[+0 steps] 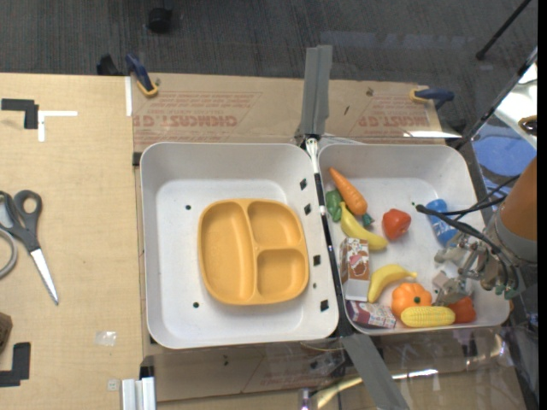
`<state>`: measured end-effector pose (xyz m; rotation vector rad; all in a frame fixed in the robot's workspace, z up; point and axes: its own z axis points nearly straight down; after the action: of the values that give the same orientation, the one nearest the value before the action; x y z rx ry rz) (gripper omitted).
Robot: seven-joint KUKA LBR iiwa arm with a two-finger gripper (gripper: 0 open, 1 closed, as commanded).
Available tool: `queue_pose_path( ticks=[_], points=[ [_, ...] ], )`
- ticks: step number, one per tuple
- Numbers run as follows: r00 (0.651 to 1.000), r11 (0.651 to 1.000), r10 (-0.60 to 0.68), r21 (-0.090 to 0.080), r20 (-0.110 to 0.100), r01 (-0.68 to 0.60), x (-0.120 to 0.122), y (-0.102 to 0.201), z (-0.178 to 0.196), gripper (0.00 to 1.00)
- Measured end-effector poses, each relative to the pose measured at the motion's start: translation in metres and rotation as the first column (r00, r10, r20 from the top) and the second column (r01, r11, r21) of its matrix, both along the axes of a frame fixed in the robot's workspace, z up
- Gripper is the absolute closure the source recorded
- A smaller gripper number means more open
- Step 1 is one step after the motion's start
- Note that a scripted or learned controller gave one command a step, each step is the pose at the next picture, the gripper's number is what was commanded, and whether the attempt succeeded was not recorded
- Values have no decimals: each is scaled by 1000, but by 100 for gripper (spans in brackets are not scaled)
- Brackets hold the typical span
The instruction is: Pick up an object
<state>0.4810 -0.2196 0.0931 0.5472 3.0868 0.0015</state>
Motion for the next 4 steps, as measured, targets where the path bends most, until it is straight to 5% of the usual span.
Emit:
queue_pose_path(
  ticks=[2, 3, 4],
  points=[
    [998, 998, -56, 0, -4, 56, -2, 119, -1, 0],
    [999, 999, -54, -2, -1, 54, -1, 118, 8, 100],
    [999, 999, -53, -1, -3, 53, -2, 90, 223, 100]
  ],
)
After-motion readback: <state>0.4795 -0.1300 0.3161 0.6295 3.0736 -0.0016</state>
